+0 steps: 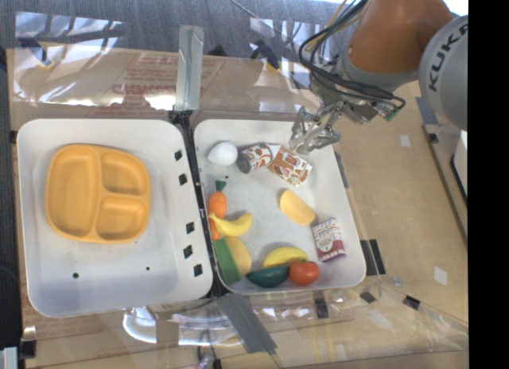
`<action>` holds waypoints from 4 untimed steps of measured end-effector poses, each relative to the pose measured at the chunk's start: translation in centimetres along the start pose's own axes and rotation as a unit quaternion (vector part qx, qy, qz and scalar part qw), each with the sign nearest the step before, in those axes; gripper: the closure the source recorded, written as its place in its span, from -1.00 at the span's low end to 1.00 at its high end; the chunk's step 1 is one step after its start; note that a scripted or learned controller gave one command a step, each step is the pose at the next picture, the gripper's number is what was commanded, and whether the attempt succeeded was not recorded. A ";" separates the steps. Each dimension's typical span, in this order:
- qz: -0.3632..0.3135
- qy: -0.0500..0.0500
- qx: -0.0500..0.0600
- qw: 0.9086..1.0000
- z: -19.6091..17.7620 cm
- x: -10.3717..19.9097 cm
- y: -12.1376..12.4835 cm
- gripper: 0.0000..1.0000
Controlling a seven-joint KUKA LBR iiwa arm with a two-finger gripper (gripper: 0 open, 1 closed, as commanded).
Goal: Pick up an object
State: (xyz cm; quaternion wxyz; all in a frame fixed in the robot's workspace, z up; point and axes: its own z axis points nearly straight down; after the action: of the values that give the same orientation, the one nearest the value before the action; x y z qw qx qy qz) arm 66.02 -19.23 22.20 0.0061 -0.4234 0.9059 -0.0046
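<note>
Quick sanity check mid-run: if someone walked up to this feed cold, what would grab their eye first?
Probably the yellow divided tray, alone in the left bin. Next, the toy food crowding the right bin: a banana, a tomato, a white egg and a small red carton. Above that bin's far right corner, the claw hangs over a patterned packet.

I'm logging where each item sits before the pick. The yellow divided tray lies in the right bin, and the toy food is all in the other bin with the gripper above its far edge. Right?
Not quite. The camera view shows the yellow divided tray in the left bin, not the right. The toy food is in the other bin, the right bin, with the gripper above its far edge.
</note>
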 end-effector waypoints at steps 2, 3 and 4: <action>-0.154 0.002 -0.008 0.988 7.8 1.8 0.0 -1.00; -0.181 0.000 -0.001 0.983 12.4 2.0 -0.5 -1.00; -0.166 0.002 -0.009 0.986 12.8 9.6 8.9 -1.00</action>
State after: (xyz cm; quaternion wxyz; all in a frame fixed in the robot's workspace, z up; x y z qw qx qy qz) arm 53.20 -20.95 9.18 -0.0005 -0.5680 0.8230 0.0015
